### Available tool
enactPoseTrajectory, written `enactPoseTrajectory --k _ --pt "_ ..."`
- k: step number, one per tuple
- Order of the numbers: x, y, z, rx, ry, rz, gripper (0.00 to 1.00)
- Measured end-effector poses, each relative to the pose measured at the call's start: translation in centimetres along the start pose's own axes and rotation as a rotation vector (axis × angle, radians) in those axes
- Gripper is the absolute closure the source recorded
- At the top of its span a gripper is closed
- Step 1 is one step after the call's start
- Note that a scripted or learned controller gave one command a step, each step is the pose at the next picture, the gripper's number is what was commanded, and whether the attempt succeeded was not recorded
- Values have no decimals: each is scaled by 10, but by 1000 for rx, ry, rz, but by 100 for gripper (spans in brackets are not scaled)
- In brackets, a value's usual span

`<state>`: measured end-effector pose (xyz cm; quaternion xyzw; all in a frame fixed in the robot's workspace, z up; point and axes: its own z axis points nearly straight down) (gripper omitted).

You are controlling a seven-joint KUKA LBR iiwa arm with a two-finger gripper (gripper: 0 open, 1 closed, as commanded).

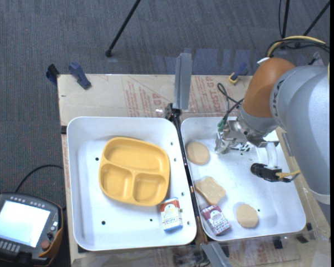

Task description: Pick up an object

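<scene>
A small carton sits in the left bin's front corner, just beside a yellow plate. In the right bin, the gripper is near a round cookie; I cannot tell whether it is spread or closed.

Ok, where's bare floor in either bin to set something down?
Left bin: bare floor below the yellow tray, left of the small carton. Right bin: crowded down its left side by the upper round biscuit, toast slice and red packet, with the hand at the top.
</scene>
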<state>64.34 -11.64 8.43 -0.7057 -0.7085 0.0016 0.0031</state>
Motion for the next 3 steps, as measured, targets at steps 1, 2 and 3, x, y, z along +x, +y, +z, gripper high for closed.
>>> enactPoseTrajectory --k 1,2,3 --pt "-84 -18 -2 -4 -3 7 100" --pt "-1 -16 -1 -3 1 -3 100" --pt "-98 -44 -2 -3 -3 10 100"
